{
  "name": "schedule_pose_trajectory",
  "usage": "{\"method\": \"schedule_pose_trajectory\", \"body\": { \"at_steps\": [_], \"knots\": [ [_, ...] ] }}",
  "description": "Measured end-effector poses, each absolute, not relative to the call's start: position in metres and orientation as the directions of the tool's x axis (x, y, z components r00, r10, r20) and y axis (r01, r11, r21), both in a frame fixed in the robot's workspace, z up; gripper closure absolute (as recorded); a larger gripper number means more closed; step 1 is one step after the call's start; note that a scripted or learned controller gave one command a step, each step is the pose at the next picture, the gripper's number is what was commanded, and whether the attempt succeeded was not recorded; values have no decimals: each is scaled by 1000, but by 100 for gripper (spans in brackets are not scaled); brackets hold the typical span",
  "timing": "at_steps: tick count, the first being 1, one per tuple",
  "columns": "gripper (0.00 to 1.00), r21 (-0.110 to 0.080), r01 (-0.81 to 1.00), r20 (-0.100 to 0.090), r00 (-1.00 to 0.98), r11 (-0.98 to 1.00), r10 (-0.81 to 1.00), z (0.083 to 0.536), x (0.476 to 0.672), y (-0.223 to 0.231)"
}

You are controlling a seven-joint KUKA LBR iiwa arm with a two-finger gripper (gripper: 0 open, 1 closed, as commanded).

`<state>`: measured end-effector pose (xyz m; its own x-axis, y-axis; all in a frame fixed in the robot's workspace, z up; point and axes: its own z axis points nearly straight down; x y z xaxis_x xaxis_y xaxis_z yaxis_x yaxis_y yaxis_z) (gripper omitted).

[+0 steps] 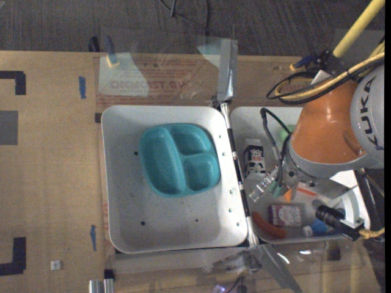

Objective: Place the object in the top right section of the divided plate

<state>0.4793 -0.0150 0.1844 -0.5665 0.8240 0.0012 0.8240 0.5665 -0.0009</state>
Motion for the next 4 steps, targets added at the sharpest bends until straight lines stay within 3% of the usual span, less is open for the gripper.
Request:
{"method": "schedule_pose_trajectory", "body": {
  "at_steps": [1,2,3,4],
  "knots": [
    [100,3,800,-2,-600,600,800,193,498,66],
    [100,4,679,-4,-734,734,679,198,543,82],
    [100,1,472,0,-882,882,472,185,514,15],
    [100,1,457,-1,-889,889,457,185,494,-42]
  ]
}}
